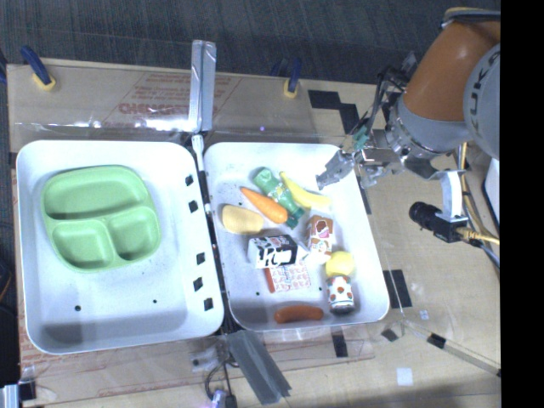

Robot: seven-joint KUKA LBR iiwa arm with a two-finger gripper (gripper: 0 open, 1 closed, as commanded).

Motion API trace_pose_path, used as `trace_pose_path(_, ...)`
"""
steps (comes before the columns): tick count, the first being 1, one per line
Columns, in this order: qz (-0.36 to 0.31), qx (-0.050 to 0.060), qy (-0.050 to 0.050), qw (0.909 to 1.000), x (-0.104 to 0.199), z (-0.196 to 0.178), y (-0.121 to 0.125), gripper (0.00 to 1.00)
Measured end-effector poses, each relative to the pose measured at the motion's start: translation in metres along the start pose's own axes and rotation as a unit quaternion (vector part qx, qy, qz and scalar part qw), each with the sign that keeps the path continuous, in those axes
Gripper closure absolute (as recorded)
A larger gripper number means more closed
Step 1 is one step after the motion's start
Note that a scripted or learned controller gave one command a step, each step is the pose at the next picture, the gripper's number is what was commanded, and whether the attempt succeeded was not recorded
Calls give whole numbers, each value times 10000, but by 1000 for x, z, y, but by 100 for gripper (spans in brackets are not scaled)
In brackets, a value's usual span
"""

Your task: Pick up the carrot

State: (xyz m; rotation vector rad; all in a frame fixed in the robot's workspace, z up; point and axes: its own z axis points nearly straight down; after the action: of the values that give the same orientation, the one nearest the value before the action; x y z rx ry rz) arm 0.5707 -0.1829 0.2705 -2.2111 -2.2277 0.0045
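Note:
An orange carrot (264, 205) lies tilted in the upper middle of the right bin (367, 228), between a green item (269, 180) and a pale yellow piece (242, 220). A yellow banana (303, 194) lies just right of it. My gripper (338, 169) hovers over the bin's upper right corner, right of the banana and apart from the carrot. Nothing shows between its fingers.
The left bin (34, 304) holds a green divided plate (102, 217). The right bin also holds a black-and-white carton (274, 250), a brown packet (320, 233), a small bottle with a yellow top (340, 279) and a sausage (299, 314). A metal divider (203, 83) stands between the bins.

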Motion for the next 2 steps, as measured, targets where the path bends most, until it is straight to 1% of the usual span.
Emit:
trace_pose_path(1, 370, 10, 2, 9993, 79, 136, 14, 0)
trace_pose_path(2, 433, 11, 3, 9991, 81, 179, 30, 0)
